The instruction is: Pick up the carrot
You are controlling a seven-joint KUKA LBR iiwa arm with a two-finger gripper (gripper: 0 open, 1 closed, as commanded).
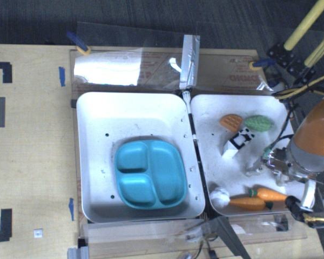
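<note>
Carrot (271,194): lying flat near the front wall of the right bin (210,144), green end pointing left, roughly parallel to that wall. A second orange piece (247,202) lies just in front of it, touching a white ball (220,197) at its left. Gripper (263,163): above the bin floor, behind the carrot and apart from it; jaw state cannot be told, nothing visibly held. Further back: an orange cookie (231,122), a green leaf (258,123), a black-and-white block (239,140). Left bin (97,117) holds a blue tray (150,172).

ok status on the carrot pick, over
Gripper low in right white bin, fingers unclear. Orange carrot with green top lies near front wall, not held. Second orange carrot-like piece beside it.
</note>
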